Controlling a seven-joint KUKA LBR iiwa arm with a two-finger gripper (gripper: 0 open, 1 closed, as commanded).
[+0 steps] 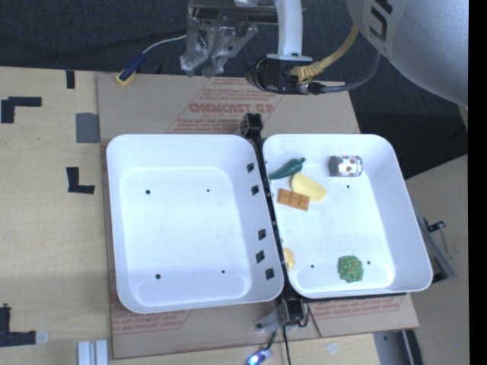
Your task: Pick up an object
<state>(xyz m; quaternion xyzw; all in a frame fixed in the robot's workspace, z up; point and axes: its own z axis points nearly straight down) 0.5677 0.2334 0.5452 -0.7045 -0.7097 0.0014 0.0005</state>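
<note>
The shallow white left bin [122, 204] offers a wide bare floor, open from above. The shallow white right bin [396, 204] is more crowded: at its far left lie a green pepper-shaped piece [288, 168], a yellow rounded piece [309, 187] and a brown waffle-like block [293, 199], close together. A small silver-and-red can [345, 166] sits far right, a green knobbly ball [350, 268] near right. Bare floor lies between these. The tool [209, 48] hangs beyond both bins, over the brown cardboard sheet [221, 109].
</note>
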